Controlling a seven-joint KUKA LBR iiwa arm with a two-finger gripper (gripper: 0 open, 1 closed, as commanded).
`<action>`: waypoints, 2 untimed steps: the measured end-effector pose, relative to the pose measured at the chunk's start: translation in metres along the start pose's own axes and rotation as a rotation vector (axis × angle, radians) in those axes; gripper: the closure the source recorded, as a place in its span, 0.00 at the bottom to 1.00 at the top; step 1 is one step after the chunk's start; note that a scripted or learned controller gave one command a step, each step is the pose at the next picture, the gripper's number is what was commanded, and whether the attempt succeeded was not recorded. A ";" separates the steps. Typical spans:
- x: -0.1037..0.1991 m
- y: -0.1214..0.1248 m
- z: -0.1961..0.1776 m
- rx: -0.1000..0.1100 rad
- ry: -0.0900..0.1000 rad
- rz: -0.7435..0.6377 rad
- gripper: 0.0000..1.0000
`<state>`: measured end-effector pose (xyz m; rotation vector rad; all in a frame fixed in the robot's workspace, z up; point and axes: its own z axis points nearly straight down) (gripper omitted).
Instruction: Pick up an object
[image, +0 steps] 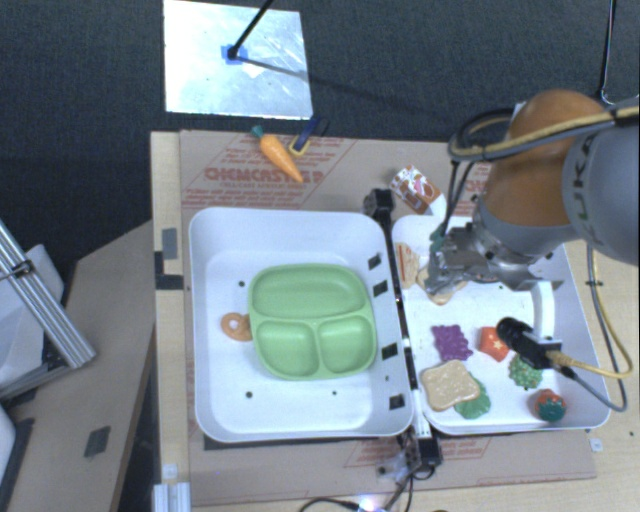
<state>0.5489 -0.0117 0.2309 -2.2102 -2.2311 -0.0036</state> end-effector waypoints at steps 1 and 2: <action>0.059 -0.025 0.005 0.002 0.000 -0.001 1.00; 0.103 -0.053 0.000 0.002 0.000 0.000 1.00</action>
